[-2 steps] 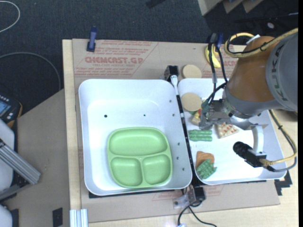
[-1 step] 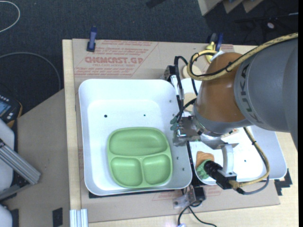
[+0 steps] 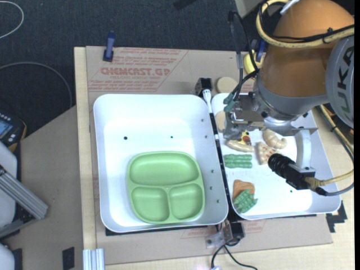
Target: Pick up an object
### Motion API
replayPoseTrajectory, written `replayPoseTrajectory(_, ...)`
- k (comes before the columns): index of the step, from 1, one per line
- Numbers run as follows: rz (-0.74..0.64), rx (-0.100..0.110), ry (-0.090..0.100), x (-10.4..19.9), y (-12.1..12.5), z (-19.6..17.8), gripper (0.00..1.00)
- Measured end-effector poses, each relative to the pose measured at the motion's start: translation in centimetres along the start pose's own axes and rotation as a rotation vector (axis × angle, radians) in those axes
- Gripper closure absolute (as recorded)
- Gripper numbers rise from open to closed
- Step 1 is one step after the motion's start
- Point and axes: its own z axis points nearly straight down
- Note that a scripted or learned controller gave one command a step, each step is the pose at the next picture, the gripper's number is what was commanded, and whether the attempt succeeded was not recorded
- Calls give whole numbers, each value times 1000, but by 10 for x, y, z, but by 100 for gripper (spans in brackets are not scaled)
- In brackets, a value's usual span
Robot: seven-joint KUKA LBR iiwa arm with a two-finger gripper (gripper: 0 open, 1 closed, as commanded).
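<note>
Two white bins [image 3: 107,151], one green divided plate [image 3: 166,185], perhaps five toy foods [image 3: 238,161].

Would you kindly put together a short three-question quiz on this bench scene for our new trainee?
1. True or false: the green divided plate lies in the right bin.
2. How many compartments does that plate have?
A) two
B) three
C) four
3. Fill in: the arm's end effector hangs over the ____ bin, above small toy food pieces such as the green bean pod.

Key:
1. False; it lies in the left bin.
2. B
3. right
</note>
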Motion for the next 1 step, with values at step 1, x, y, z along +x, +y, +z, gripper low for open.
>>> replayPoseTrajectory(1,-3,19,-1,66,-14,12,100)
